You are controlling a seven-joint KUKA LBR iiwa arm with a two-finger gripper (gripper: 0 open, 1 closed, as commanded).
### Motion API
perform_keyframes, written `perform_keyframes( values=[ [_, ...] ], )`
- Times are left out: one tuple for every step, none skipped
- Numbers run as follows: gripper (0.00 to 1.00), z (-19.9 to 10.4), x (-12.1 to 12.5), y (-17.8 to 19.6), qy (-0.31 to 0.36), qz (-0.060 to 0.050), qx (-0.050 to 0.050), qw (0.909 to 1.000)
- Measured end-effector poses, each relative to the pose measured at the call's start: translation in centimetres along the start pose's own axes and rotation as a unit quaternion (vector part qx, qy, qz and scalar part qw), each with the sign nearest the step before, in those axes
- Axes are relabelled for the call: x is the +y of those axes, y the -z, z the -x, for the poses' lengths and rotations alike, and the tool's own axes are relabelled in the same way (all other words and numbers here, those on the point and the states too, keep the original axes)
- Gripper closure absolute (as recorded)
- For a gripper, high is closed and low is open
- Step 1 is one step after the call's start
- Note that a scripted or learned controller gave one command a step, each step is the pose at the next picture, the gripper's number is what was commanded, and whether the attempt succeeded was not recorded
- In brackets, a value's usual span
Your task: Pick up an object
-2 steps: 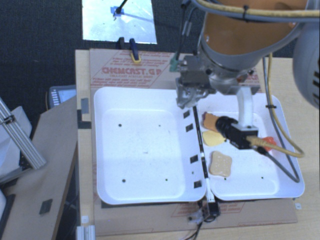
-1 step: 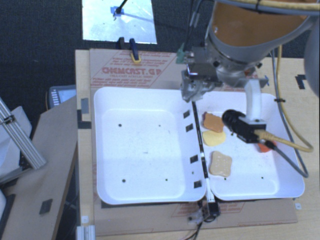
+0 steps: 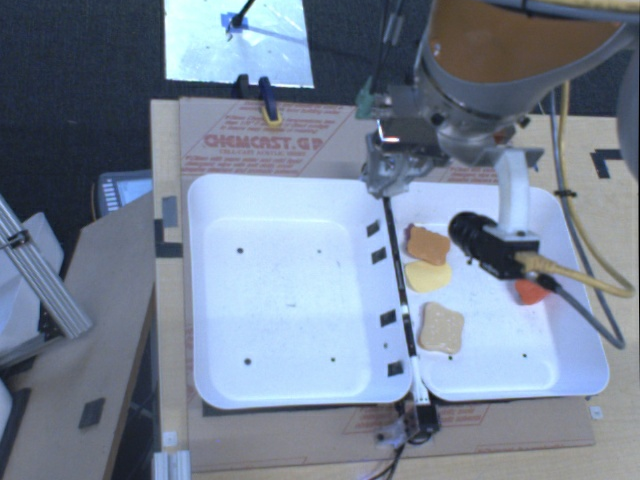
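Camera view: I see gripper (image 3: 392,180) over far rim where left bin (image 3: 200,298) meets right bin (image 3: 590,368); open or closed, cannot tell. Right bin: brown slice (image 3: 429,245), yellow slice (image 3: 427,277) and tan bread slice (image 3: 441,328) along left wall, red piece (image 3: 531,291) well right. Bare floor toward near-right corner. Brown sheet (image 3: 262,140) under bins reads "CHEMCAST".

Lettered cardboard sheet (image 3: 262,140), shiny metal plate (image 3: 236,30), yellow-blue clamp (image 3: 268,103), aluminium rail (image 3: 42,280)

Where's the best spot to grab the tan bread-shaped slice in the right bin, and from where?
Come straight down from above and pinch the tan bread-shaped slice across its narrower width. It lies flat, apart from the pale yellow round piece, probably too low for a side approach.
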State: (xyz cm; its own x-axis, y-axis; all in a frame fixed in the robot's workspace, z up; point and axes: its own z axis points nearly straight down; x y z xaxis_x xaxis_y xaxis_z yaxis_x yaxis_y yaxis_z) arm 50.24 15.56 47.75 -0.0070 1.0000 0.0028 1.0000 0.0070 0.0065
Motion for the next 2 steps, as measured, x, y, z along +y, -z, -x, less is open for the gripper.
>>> perform_keyframes(
  values=[
    [1.0, -7.4, 11.4, -5.0, 0.0, -0.003, -0.001, 1.0],
    [1.0, -7.6, -1.7, 6.7, 0.002, 0.003, 0.004, 1.0]
  ],
)
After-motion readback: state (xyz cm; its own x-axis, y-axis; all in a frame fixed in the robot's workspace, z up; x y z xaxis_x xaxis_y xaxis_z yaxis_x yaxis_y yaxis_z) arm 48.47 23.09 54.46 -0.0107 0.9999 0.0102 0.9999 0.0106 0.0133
